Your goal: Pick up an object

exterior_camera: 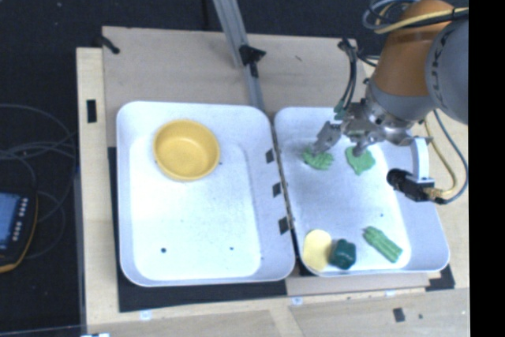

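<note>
My gripper [342,146] hangs over the upper part of the right bin [347,205], its two fingers spread open with bare bin floor between them. A light green lump [318,160] lies just under the left fingertip [325,141]. A second green piece [361,162] lies just under the right one. I cannot tell whether the fingertips touch them. Near the bin's front edge lie a pale yellow round object [316,247], a dark teal object [343,254] pressed against it, and a green ridged stick [383,243].
The left bin [197,249] holds a yellow bowl [186,150] at its upper left. A grey metal post [229,8] slants down to the gap between the bins. The arm's orange band [406,51] and cables stand over the right bin's far right corner.
</note>
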Controlling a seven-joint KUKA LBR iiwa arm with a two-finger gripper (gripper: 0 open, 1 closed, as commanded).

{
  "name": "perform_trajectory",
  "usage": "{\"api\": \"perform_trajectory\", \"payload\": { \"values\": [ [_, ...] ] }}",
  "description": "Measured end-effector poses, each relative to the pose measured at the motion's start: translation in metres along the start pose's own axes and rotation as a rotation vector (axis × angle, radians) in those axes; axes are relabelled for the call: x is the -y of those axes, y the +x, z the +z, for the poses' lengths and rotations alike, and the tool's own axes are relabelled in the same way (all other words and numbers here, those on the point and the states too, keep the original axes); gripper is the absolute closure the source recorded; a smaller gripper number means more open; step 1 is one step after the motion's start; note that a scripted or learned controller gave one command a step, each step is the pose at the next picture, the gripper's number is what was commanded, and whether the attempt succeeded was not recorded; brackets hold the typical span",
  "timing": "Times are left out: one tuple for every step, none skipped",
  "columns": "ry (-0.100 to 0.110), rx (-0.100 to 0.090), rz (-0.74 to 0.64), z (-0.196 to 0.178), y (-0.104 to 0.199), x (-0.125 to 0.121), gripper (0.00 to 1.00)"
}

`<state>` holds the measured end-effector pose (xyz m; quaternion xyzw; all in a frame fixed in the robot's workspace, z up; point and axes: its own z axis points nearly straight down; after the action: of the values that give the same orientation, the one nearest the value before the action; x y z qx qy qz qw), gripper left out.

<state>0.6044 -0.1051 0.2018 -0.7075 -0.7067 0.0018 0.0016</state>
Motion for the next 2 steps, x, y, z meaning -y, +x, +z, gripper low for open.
{"api": "perform_trajectory", "payload": {
  "values": [
    [0.000,0.000,0.000,0.061,-0.006,0.005,0.00],
    [-0.002,0.000,0.000,0.103,-0.006,0.006,0.00]
  ]
}}
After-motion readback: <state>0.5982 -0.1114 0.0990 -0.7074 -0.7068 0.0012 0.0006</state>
